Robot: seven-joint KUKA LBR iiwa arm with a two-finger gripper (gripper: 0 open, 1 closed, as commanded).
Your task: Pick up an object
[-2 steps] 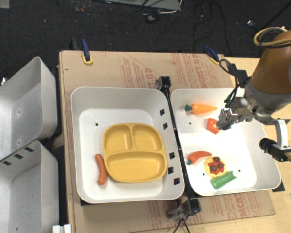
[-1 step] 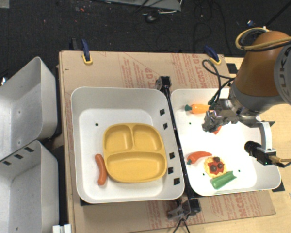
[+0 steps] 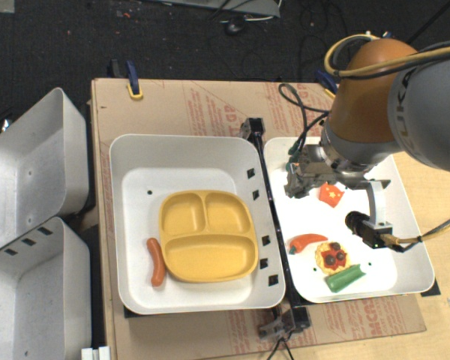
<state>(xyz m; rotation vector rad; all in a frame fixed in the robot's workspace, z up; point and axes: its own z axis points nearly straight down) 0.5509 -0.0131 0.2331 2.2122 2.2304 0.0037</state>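
The nearest object to the gripper point(image 3: 300, 180) is a small orange-red piece point(image 3: 331, 195), lying on the floor of the right bin point(image 3: 405, 201) just beside the tool, toward the arm's side and slightly nearer the camera. It is not between the fingers; it rests free on the white surface. Whether the tool is clenched or released cannot be told, since the mechanism is dark and partly covered by the wrist.

Further from the gripper, toward the near edge of the same bin, lies a red pepper point(image 3: 306, 241), curved and flat on the floor. Just beyond it sits a round yellow toy pizza point(image 3: 331, 256) with dark red toppings, and touching its near side is a green piece point(image 3: 343, 277), lying at a slant.

The arm point(image 3: 390, 96) comes in from the right, its orange band directly above the wrist.

Across the divider, on the tool's far side, the left bin point(image 3: 127, 171) holds a yellow divided tray point(image 3: 208, 236), with a sausage point(image 3: 157, 261) lying just beside the tray's left edge.
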